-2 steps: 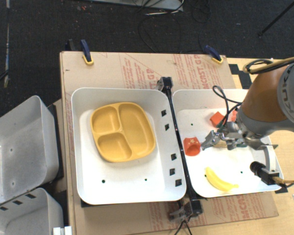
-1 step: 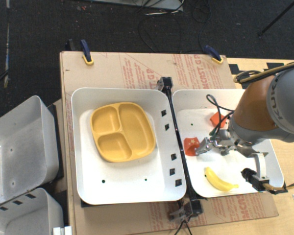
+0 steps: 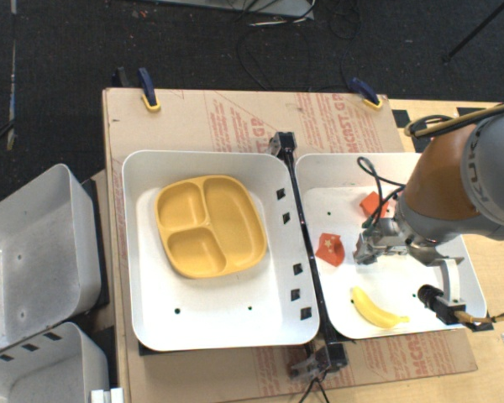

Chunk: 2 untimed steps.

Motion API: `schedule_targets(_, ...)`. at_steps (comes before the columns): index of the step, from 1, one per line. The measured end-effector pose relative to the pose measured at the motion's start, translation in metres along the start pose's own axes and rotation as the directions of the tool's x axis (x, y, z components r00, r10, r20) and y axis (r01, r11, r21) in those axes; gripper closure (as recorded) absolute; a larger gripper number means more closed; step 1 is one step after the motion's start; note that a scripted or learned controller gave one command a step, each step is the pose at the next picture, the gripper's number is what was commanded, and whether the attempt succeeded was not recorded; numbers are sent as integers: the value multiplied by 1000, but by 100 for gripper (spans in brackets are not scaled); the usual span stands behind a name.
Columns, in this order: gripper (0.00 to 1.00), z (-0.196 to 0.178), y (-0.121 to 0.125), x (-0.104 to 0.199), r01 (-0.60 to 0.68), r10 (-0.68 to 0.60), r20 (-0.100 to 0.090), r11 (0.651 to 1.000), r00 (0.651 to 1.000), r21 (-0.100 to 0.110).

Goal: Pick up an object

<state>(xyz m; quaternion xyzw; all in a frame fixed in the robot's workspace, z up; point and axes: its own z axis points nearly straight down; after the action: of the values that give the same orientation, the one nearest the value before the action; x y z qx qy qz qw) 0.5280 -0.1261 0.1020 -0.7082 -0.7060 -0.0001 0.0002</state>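
Note:
In the right bin lie a red block near the left wall, an orange piece partly behind the arm, and a yellow banana near the front. My gripper hangs low over the bin floor, just right of the red block and above the banana. Nothing shows between its fingers.
The left bin holds a yellow divided plate. A black divider bar runs between the bins. The grey and orange arm covers the right bin's right side. Empty white tubs stand at far left.

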Motion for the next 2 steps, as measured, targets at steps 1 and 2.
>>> schedule_targets(1,100,-60,-3,-7,1,-1,2,1000,1000,-5)
schedule_targets(2,100,-123,-3,-8,6,-6,2,1000,1000,-5)
